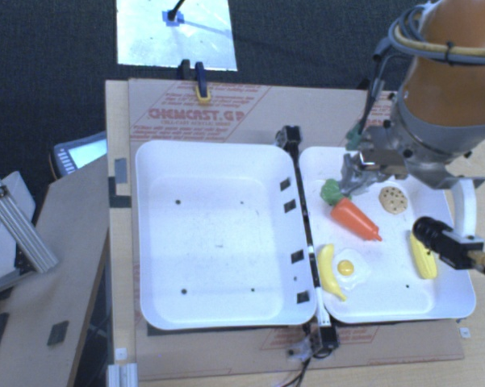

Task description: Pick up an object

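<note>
One toy carrot [357, 218] under gripper [353, 172], finger state unclear; looks light, rigid, slick—grip mid-body across taper.

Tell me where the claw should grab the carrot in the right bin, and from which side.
Likely best across the carrot's thick orange middle, coming straight down from above. It lies flat, slanting from its green top at upper left to its tip at lower right, so set the jaws across that line. The claw hovers by the green end; the cookie and fried egg lie apart.
</note>
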You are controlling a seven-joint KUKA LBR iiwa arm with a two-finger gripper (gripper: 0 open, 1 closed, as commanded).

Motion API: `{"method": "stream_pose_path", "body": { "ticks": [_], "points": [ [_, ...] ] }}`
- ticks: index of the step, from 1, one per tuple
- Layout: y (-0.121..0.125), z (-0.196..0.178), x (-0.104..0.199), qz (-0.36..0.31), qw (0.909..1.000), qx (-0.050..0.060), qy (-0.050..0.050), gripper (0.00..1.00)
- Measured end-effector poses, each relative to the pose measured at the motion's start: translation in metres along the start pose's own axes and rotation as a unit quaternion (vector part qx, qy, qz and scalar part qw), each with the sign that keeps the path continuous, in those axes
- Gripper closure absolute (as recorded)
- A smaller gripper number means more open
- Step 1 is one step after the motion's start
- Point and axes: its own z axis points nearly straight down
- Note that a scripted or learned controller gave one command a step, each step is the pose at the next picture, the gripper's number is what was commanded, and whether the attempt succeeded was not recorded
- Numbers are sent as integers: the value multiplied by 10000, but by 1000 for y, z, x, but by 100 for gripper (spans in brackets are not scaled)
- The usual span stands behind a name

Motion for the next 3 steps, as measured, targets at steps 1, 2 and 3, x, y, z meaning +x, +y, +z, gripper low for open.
{"method": "stream_pose_path", "body": {
  "ticks": [1,2,3],
  "points": [
    [1,-73,61,-12,10000,7,5,100],
    [0,11,63,36,10000,87,-22,100],
    [2,-88,86,10,10000,-3,6,100]
  ]
}}
